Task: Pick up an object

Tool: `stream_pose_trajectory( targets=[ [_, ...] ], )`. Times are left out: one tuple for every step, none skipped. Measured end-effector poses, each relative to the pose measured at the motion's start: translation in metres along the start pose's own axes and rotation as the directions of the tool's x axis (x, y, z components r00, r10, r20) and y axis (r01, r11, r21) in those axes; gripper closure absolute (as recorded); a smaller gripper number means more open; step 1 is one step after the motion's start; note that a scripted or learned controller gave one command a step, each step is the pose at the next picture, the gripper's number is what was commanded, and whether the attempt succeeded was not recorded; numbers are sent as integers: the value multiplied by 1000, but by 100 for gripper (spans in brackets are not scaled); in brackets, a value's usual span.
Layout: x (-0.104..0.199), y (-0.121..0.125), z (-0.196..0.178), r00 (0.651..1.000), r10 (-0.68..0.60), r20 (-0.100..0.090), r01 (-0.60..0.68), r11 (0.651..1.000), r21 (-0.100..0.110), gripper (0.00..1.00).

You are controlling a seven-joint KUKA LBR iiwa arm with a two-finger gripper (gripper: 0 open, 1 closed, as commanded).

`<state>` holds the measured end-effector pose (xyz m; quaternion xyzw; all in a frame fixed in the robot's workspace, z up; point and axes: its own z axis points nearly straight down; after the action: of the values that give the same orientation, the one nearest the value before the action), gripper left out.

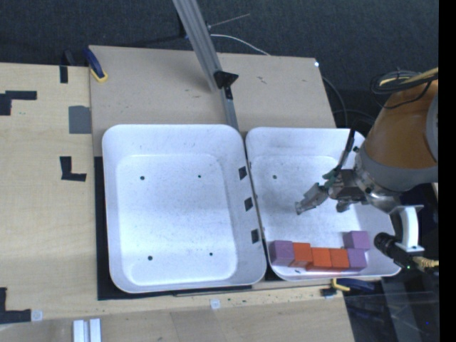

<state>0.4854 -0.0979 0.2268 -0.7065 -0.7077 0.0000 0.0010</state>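
just end effector (308, 205) above blocks (322, 256), right bin (285, 144)

Single fixed cam above the bench (43, 191), looking down at a slant, mid-range (both bins in frame): left bin (114, 191) beyond the gripper (299, 209), right bin (285, 137) beneath it.

You've got two bins side by side on the worktop (285, 84). Left bin (178, 205) sits beside the right bin (299, 148); blocks (320, 255) line the right bin's near edge, gripper (303, 206) above its middle.
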Motion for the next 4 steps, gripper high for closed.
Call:
stream_pose_trajectory(
  targets=[
    [17, -2, -62, 1000, -2, 2, 2, 1000, -6, 0],
    [8, 33, -58, 1000, -1, 3, 1, 1000, -2, 0],
    [12, 58, -59, 1000, 0, 3, 0, 1000, -1, 0],
    [-2, 87, -26, 1000, 2, 4, -2, 1000, 2, 0]
  ],
)
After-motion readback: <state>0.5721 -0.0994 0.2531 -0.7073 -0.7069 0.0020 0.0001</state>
